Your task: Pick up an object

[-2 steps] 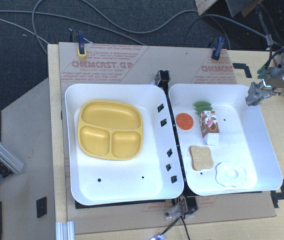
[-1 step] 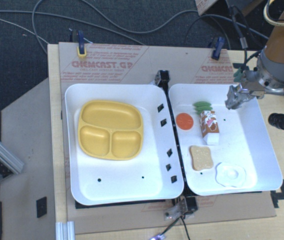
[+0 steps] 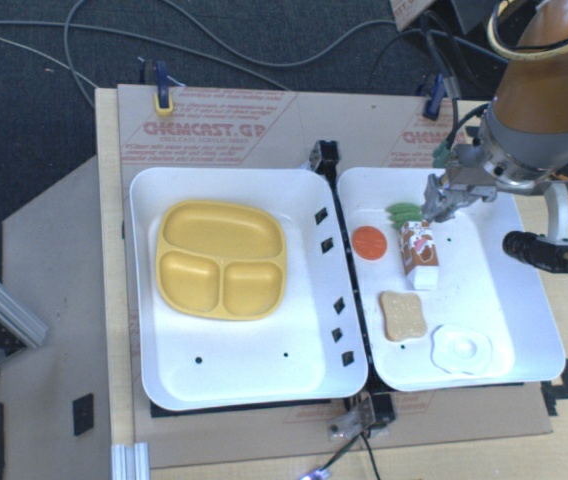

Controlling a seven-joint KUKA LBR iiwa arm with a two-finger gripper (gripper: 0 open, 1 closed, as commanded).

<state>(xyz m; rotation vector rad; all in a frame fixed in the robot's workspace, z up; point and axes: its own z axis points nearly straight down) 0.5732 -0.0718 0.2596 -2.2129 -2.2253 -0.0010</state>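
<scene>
Nearest me, at the front of the right bin (image 3: 524, 353), lies a white fried-egg toy (image 3: 461, 349), and just beside it, to the left and a little farther in, a tan slice of toast (image 3: 402, 316). Past those, mid-bin, a small carton (image 3: 419, 253) with a red-brown printed side and a white end lies on its side, lengthwise front to back. To its left, close but apart, sits a flat orange-red disc (image 3: 369, 243). Beyond the carton's far end is a small green leafy piece (image 3: 402, 211).

The gripper (image 3: 438, 204) hangs right over that far end of the carton, just beside the green piece, its tip low near the bin floor. From where I stand I cannot tell how wide the pincer is set, nor see anything held in it. The grey arm with its orange band (image 3: 556, 23) rises away to the right.

The left bin (image 3: 154, 358) holds a yellow three-compartment tray (image 3: 222, 258), well apart from the gripper. Both bins rest on a cardboard-coloured board (image 3: 214, 128).
</scene>
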